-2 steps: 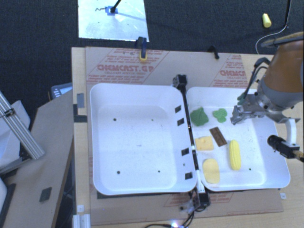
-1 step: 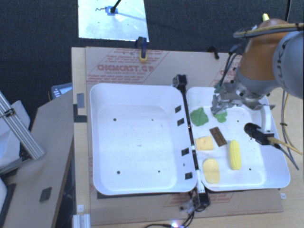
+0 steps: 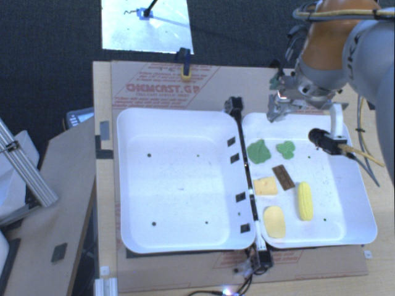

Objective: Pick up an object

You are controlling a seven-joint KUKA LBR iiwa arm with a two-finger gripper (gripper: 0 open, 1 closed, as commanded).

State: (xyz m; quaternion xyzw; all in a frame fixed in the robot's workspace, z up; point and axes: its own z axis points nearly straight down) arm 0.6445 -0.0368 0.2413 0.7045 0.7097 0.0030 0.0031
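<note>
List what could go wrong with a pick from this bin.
1. The brown bar touches the yellow square block, so a grasp may catch or push both.
2. The two green leafy pieces lie flat and may slip.
3. The end effector sits near the right bin's far rim; descending there risks a knock.

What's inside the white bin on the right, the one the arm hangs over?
The right bin holds two green leafy pieces, a brown bar, a yellow slab, a corn cob and a pale yellow lump. The arm covers its far corner.
</note>
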